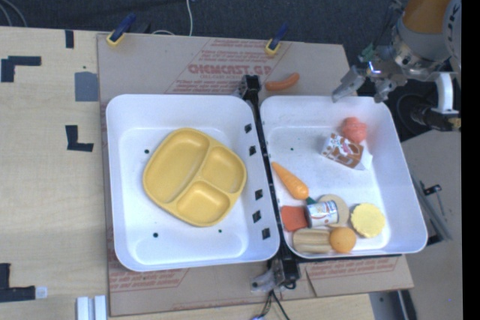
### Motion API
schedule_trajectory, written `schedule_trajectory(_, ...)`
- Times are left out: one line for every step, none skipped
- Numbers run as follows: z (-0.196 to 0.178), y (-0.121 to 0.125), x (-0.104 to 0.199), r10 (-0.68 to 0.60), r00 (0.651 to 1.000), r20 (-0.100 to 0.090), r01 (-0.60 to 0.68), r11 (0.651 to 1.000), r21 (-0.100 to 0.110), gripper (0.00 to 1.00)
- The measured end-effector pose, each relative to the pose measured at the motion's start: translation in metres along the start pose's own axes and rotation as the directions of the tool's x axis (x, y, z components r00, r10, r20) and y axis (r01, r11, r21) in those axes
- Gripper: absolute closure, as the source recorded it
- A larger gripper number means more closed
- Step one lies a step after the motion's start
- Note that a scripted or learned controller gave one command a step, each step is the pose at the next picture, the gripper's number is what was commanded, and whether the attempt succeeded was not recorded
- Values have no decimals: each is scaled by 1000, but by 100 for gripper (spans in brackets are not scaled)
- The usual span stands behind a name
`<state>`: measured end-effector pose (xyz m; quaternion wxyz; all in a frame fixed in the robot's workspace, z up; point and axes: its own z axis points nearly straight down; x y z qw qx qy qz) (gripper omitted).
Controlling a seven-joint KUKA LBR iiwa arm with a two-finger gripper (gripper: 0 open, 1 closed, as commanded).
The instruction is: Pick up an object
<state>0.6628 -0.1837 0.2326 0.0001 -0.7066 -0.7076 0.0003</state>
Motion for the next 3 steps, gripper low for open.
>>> schedule_trajectory(136,-27,-40,4,1000,-2,-4,1000,12,0)
schedule_trajectory(149,7,11,-4,1000,0,4,1000,-1,0)
schedule_trajectory(135,8,9,-3,1000,2,3,1000,-5,100)
